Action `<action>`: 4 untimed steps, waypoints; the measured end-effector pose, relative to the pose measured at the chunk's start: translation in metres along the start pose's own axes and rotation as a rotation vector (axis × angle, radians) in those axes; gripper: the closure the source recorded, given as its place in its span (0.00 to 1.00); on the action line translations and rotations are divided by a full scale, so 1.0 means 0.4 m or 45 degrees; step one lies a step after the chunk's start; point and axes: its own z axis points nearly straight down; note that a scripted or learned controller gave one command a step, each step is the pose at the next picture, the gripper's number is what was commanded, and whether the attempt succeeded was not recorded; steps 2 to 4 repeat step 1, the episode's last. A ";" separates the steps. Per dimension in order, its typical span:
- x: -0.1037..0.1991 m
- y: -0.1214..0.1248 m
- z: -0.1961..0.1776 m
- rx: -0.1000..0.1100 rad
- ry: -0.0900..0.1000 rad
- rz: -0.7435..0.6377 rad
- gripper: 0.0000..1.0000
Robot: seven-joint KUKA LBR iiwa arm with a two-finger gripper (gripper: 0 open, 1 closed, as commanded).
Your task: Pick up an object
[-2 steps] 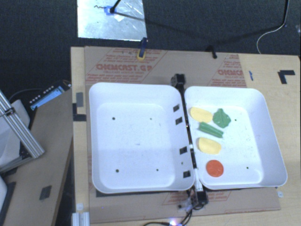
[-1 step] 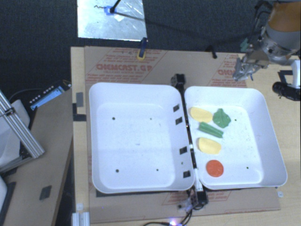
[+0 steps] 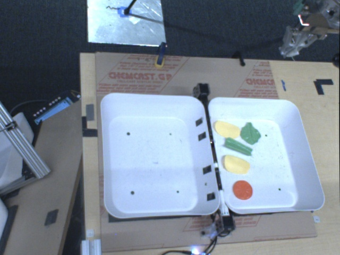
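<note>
An orange disc (image 3: 243, 189) lies nearest in the right bin (image 3: 305, 158), then a yellow piece (image 3: 236, 164), a green strip (image 3: 238, 146), another yellow piece (image 3: 227, 128) and a green leafy piece (image 3: 250, 133). All lie well below-left of the pincer (image 3: 295, 42), which hangs past the table (image 3: 133, 73); its opening cannot be told.

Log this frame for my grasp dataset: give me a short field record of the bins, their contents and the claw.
left bin: no items visible
right bin: five items, all in its left half
yellow pieces: upper one, lower one
green pieces: leafy one, long one
orange-red disc: nearest the front rim
claw: top right, off the bins, holding nothing visible
</note>
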 end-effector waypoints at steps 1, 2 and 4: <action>-0.273 -0.003 -0.214 0.001 -0.006 0.012 1.00; -0.273 -0.003 -0.214 0.001 -0.006 0.012 1.00; -0.273 -0.003 -0.214 0.001 -0.006 0.012 1.00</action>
